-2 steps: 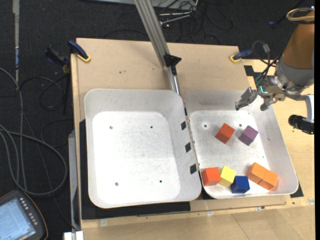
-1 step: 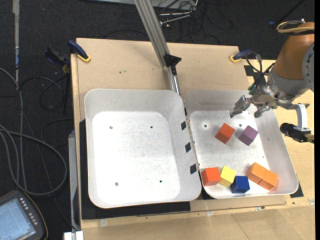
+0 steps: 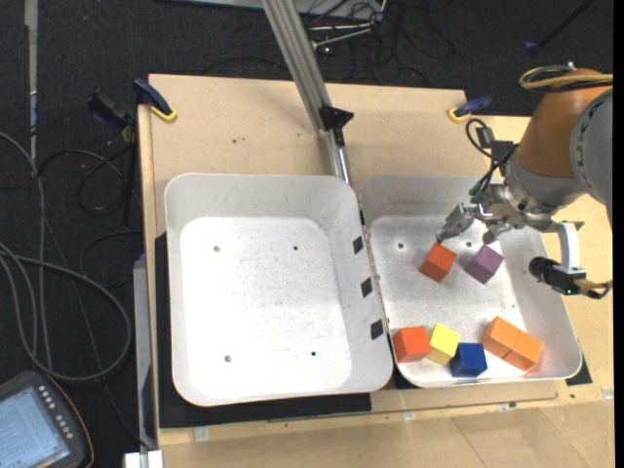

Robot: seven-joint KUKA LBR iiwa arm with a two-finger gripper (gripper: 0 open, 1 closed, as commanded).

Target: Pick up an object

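1. The gripper [image 3: 475, 227] hangs over the right bin [image 3: 390, 230], its two fingers spread apart with nothing between them. That open stance looks like readiness to close on something below, not a carry.

2. Just beneath and slightly toward the near edge of the right bin sit two blocks: an orange-red cube [image 3: 438, 261] and a purple cube [image 3: 484, 262], close beside each other but seemingly not touching. Both are tipped on a corner or edge rather than lying flat, so I'd judge either one could twist out of a pinch.

3. Which of the two is the target I cannot tell; the fingertips straddle the space above both. The narrow gap between them may leave little room for a finger to slip in.

4. Along the near wall of the right bin lie four more pieces: a red cube [image 3: 411, 342], a yellow cube [image 3: 445, 341], a blue cube [image 3: 470, 359] and a larger orange block [image 3: 512, 342]. They crowd together against the wall, which probably makes them harder picks, and would explain the arm working the middle of the bin.

5. The left bin [image 3: 195, 203] sits flush against the right bin on the table [image 3: 244, 125], likely as the place for picked things.

6. Nothing is lifted yet; the pick is not done.
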